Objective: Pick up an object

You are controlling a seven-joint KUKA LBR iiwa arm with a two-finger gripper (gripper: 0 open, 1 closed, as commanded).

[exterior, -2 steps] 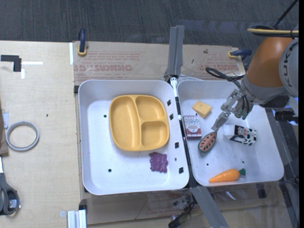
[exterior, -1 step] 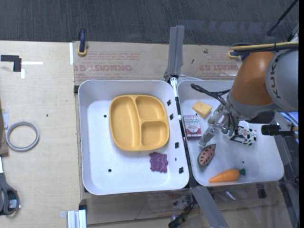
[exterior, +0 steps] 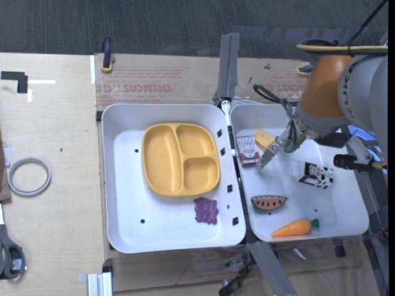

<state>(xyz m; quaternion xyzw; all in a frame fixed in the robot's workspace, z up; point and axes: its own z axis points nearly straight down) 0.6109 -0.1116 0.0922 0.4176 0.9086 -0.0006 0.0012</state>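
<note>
Reaching in from right, grey arm point(exterior: 364, 85) hangs low over right bin point(exterior: 345, 224). Claw point(exterior: 271, 155) near small red box point(exterior: 247, 150) and yellow block point(exterior: 264, 140); open or shut, cannot tell. Same bin: watermelon slice point(exterior: 269, 202), carrot point(exterior: 294, 228), black-and-white toy point(exterior: 317, 176). Left bin point(exterior: 123, 221): yellow plate point(exterior: 180, 159), purple grapes point(exterior: 207, 210) just below plate.

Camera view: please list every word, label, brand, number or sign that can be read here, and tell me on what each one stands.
Cardboard sheet behind the bins: red printed words, upside down and blurred; not readable with certainty.
Small red carton in the right bin: a label with print, too small to read.
Black-and-white toy: a pattern, no readable text.
Yellow divided plate in the left bin: no text.
</note>
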